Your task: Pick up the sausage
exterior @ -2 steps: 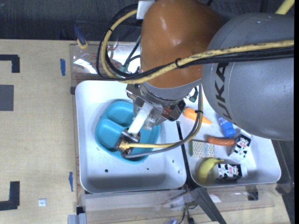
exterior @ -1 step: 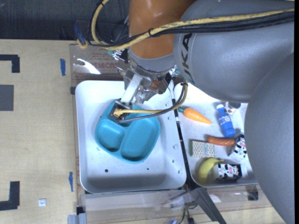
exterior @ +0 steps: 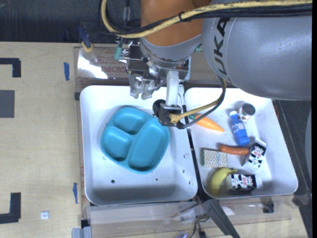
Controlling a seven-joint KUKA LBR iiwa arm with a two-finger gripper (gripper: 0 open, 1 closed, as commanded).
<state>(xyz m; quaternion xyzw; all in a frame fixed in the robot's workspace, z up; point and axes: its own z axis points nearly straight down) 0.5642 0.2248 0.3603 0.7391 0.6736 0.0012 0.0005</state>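
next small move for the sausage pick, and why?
Probably shift the tool toward the right bin. It sits at the far rim of the left bin, beside the blue tray, while the sausage lies in the right bin between the blue bottle and the patterned card.

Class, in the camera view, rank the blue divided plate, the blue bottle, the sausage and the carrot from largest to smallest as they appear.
1. Blue divided plate
2. Blue bottle, sausage and carrot: too alike in size to rank.

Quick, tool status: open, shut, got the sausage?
Tool: over the left bin, finger state cannot be told. Sausage lies in the right bin.
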